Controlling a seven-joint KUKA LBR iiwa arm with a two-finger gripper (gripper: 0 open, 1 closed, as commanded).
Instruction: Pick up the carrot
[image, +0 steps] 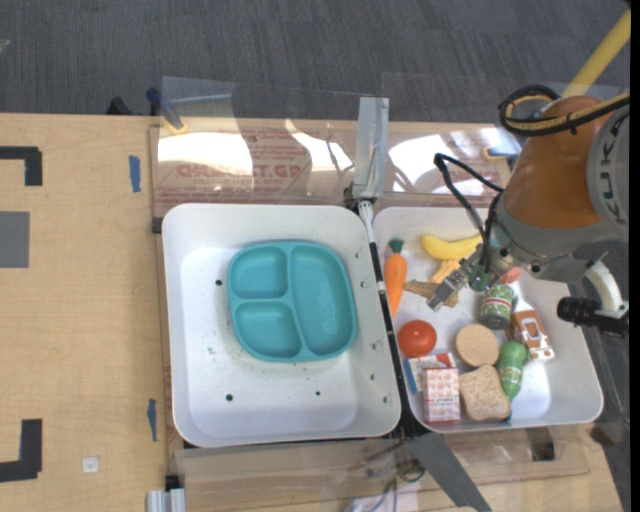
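Against the right bin's (575, 405) left wall, the carrot (395, 277) lies lengthwise, green top away; the gripper (452, 288), fingers spread and empty, hovers just to its right.

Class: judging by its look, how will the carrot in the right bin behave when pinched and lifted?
The carrot looks like a moulded plastic toy, so probably stiff and light. Its glossy taper may slip out of the claw. Lying flat and round-bodied, it might roll when nudged.
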